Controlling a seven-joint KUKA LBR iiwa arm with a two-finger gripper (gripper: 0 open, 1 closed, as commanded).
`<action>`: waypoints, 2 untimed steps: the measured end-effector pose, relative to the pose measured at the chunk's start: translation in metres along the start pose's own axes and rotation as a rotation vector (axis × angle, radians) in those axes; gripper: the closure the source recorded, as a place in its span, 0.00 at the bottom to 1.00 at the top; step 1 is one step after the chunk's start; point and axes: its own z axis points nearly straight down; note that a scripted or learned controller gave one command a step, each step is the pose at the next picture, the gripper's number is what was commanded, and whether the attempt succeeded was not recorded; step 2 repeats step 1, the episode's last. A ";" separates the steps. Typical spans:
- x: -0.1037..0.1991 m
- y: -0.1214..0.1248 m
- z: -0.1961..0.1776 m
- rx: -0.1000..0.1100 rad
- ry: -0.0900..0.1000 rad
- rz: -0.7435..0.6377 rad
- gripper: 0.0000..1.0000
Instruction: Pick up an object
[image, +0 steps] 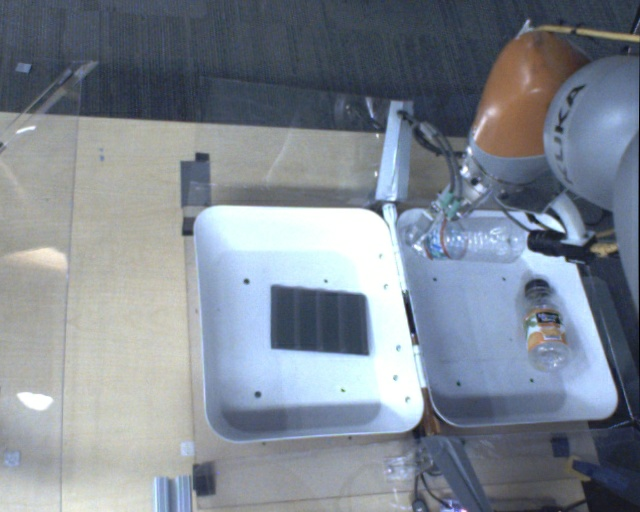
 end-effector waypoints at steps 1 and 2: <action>-0.030 -0.037 0.005 -0.001 0.014 0.157 1.00; -0.030 -0.037 0.005 -0.001 0.014 0.157 1.00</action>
